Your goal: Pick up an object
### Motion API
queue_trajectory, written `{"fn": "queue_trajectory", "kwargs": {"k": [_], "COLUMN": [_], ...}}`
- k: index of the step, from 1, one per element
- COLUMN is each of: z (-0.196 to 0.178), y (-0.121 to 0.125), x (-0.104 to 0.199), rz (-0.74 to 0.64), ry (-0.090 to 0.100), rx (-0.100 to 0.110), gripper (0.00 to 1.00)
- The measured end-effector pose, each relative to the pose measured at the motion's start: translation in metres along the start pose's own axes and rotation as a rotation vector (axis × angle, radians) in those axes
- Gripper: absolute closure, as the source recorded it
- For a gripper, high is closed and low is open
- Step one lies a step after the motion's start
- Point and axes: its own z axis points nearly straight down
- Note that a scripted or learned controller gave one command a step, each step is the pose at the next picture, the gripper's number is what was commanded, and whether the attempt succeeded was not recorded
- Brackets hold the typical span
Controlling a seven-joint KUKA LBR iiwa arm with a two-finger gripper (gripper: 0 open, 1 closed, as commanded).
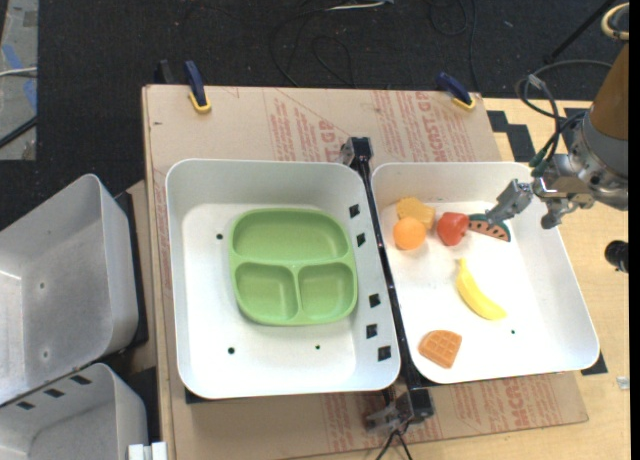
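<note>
Left bin (190, 248): one green divided tray (294, 266), three compartments, lying flat at centre. Not within the hand's present reach; judged no candidate.

Right bin (560, 278), contents left to right: orange ball (409, 234), touching a yellow-orange piece (414, 212) behind it; red tomato-like piece (452, 228), just beside the ball; watermelon slice (490, 228), dark rind up, touching or nearly touching the tomato piece; banana (478, 292), lying alone toward the middle; waffle-like biscuit (440, 348), alone near the front wall.

Hand (530, 200): at the bin's right rear, fingers spread, nothing between them. One fingertip sits just above the watermelon slice.

Step in hand: approach and grasp. Judged advice: the slice is the nearest item, just left of and below the hand. Straddle its thin width and descend fully before closing; crowding against the tomato piece risks a nudge or double catch.
</note>
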Motion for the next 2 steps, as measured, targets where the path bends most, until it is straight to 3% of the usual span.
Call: {"fn": "queue_trajectory", "kwargs": {"k": [1,2], "z": [-0.007,0.036], "y": [0.002,0.000], "x": [0.001,-0.003], "rz": [-0.003,0.001], "ry": [-0.003,-0.002], "rx": [-0.013,-0.010], "gripper": [0.00,0.00]}}
